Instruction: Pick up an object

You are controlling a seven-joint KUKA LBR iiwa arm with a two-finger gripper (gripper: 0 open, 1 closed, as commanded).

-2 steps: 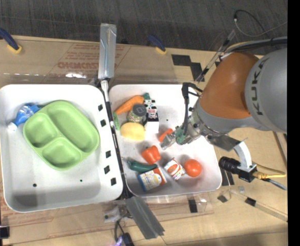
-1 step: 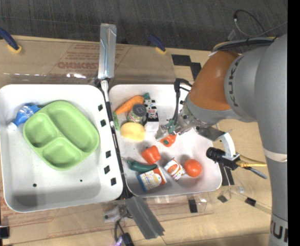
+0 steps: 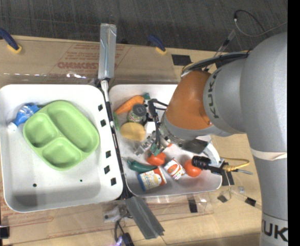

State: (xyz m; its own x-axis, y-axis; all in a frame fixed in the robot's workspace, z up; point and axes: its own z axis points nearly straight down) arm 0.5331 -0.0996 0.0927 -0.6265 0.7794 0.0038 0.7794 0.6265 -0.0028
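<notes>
- Likely target, as a judgement: red tomato, lying in the middle of the right bin, toward its near side.
- It is round with no long axis, so no approach angle is favoured.
- The tool sits just above and slightly left of the tomato in the camera view, close enough to look like contact. The coming move turns on this offset, a short shift down-view and a little right.
- Cannot tell whether the tool is spread or pressed together, since the metal parts blur into the clutter. Nothing can be seen pinched in it.
- A yellow lemon lies just beside the tool on the opposite side, up and left. It is the second candidate and about as near.
- Crowding the tomato are a green vegetable to its left, a carton below it and a small can to its right. Judged risk is a neighbour getting nudged or caught.
- A second tomato lies beyond the can.
- At the far end of the bin are a carrot and a jar, well clear.
- The arm overhangs the right half of the bin.
- The left bin holds a green plate and a blue thing, well apart from the tool.
- Both bins rest on the bench.
</notes>
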